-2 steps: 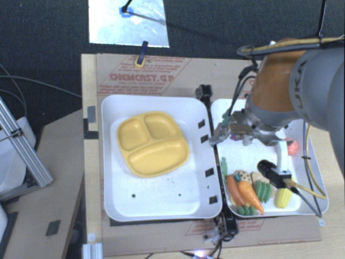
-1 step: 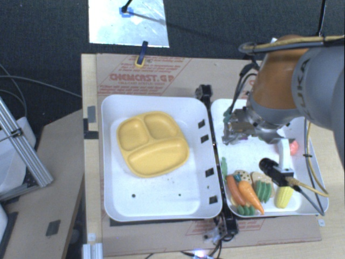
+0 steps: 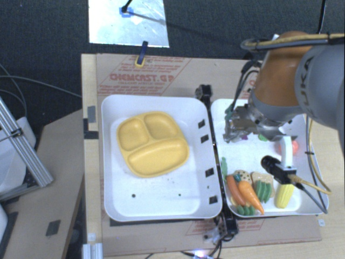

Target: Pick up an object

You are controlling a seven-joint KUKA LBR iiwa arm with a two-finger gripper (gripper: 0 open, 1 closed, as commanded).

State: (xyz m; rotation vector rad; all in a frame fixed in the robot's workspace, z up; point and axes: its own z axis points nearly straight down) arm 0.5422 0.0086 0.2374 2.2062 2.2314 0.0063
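Orange toy carrot (image 3: 246, 192) lies in the right shallow white bin (image 3: 269, 213), toward the tabletop's near edge, tip pointing at the near right corner. Packed around it: green bean pods (image 3: 263, 189) touching its right side, yellow corn cob (image 3: 284, 195) just past those, tan spotted block (image 3: 242, 177) at its far end. The cluster hugs the bin's near rim, so there is little room on that side. Pink-and-white piece (image 3: 286, 147) sits apart near the bin's right rim, with a small green piece (image 3: 263, 137) to its left. Bare white floor lies open mid-bin between these and the cluster. Grey arm with orange band (image 3: 291, 74) reaches in from the tabletop's right edge. The jaws hang over the bin's far left part, close to the wall shared with the left white bin (image 3: 110, 161). Jaws open or closed: cannot tell. Yellow divided plastic plate (image 3: 152, 143) sits mid left bin, free floor all around it.
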